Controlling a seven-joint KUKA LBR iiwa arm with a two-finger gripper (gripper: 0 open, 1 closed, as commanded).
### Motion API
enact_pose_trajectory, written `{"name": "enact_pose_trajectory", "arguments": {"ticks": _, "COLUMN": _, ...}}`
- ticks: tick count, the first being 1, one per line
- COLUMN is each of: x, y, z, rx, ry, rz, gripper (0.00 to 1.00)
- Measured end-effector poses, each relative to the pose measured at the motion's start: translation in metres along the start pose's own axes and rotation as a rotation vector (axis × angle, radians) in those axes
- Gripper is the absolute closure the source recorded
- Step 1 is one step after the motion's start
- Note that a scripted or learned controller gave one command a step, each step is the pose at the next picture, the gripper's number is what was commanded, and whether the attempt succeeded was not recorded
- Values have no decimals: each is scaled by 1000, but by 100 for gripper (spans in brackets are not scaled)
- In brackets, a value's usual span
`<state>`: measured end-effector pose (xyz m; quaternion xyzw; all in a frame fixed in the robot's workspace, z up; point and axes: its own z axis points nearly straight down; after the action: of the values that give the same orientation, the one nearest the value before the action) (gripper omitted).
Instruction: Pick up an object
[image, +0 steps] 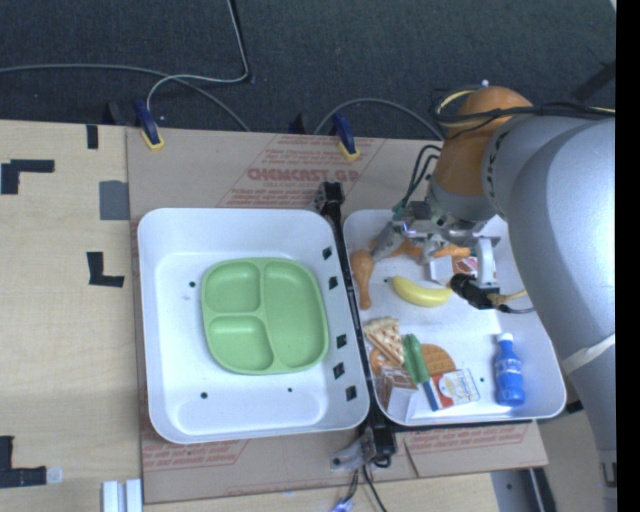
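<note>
Lowest in frame, our blue bottle (508, 370) — rigid, light; grip its middle. End effector (432, 240) state — we cannot tell.

Bins (160, 330): white. Divided plate (265, 314): light green. Banana (421, 292): yellow. Bottle (508, 370): blue, white cap. Marker (414, 357): green, blue end. Arm (560, 220): grey, orange band. Bench mat (240, 170): brown cardboard, red lettering

Left bin, your side view
You see a green plate (265, 313) lying flat in the left bin (160, 240), on cardboard (290, 175) held by two clamps (150, 128).
</note>
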<state>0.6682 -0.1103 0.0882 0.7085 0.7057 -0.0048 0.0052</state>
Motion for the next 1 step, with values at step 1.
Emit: {"name": "enact_pose_trajectory", "arguments": {"ticks": 1, "x": 6, "y": 0, "z": 0, "rx": -3, "ry": -5, "rz": 1, "gripper": 0}}
